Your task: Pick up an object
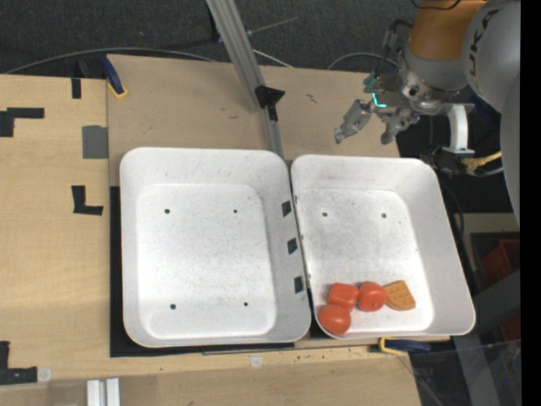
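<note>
Three red tomato-like pieces [342,295], [371,297], [335,319] and an orange-brown cracker-shaped piece [400,296] lie clustered at the near edge of the right bin [439,218]. My gripper [372,128] hangs high above the bench, beyond the far rim of the right bin, with its two fingers spread apart and nothing between them. It is far from the objects.
The left bin [135,227] sits beside the right one, joined by a dark hinge strip [291,244]. A slanted metal pole [241,49] rises from the bench behind the bins. Cables [473,163] trail at the right.
</note>
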You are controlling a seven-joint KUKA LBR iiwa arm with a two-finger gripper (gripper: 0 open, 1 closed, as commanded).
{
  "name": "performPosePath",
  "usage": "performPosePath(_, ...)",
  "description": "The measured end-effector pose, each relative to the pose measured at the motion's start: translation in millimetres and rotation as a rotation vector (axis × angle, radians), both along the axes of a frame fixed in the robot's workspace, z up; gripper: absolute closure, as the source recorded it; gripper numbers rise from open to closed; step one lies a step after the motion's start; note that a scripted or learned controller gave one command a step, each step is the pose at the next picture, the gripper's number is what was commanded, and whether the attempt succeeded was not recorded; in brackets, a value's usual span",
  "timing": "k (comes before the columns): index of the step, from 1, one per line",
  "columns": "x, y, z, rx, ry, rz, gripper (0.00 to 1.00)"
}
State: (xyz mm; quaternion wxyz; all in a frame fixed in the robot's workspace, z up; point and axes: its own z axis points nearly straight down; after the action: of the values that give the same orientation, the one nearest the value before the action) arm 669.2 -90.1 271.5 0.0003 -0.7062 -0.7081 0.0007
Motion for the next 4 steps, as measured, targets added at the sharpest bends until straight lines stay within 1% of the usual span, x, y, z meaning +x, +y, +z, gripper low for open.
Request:
performPosePath(1, 6, 0, -59, -0.001, 0.0, -0.001, 0.0)
performPosePath(2, 2, 1, -103, 0.0, 0.005, -0.001, 0.0)
performPosePath(3, -8, -4, -155, -0.001, 0.005, -0.002, 0.0)
performPosePath(4, -6, -3, -141, 0.0, 0.001, 0.0, 1.0)
